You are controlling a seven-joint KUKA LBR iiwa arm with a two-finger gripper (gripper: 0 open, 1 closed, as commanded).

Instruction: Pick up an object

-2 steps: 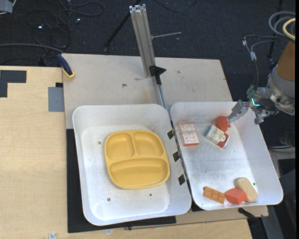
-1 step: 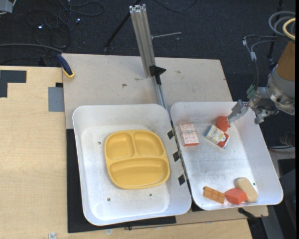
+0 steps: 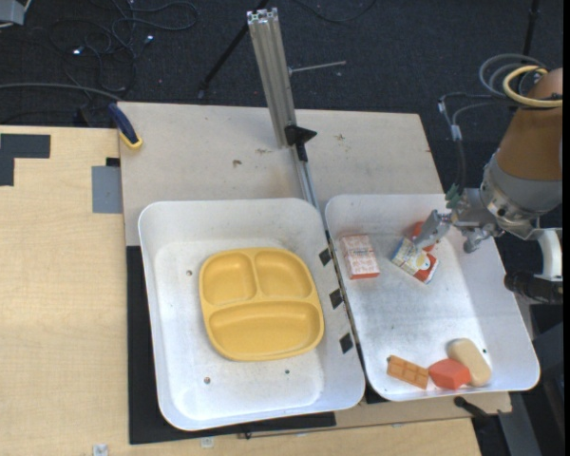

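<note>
Down over the far right part of the right bin [image 3: 489, 304], gripper [image 3: 444, 224] hanging low, pointed left – open or closed, impossible to tell from this slant. Just below and to its left, right up against its tip, a small crumpled red-and-white carton [image 3: 416, 257], tilted, lying on the bin floor; touching or merely beside, hard to call, and no clear sign of anything clamped. A little further left, near the bin's left wall, a pink-and-white box [image 3: 360, 256] lying flat, apart from the carton. Well away at the near right corner of the same bin, three pieces bunched together: an orange waffle-patterned bar [image 3: 408, 372], a red chunk [image 3: 448, 374] just beside it, and a beige oval piece [image 3: 469, 358] pressed against the red one. Behind the gripper, grey wrist and the orange band of the arm [image 3: 532, 145] reaching in from the right edge, with looped cable above. Over in the left bin [image 3: 171, 255], a yellow divided plate [image 3: 261, 302] sitting about centre – three compartments, nothing in them. Black clips along the seam where the two bins meet. Beyond the bins, an aluminium post [image 3: 271, 74] leaning up from the bench, and light wooden boarding [image 3: 47, 283] out on the left.
</note>
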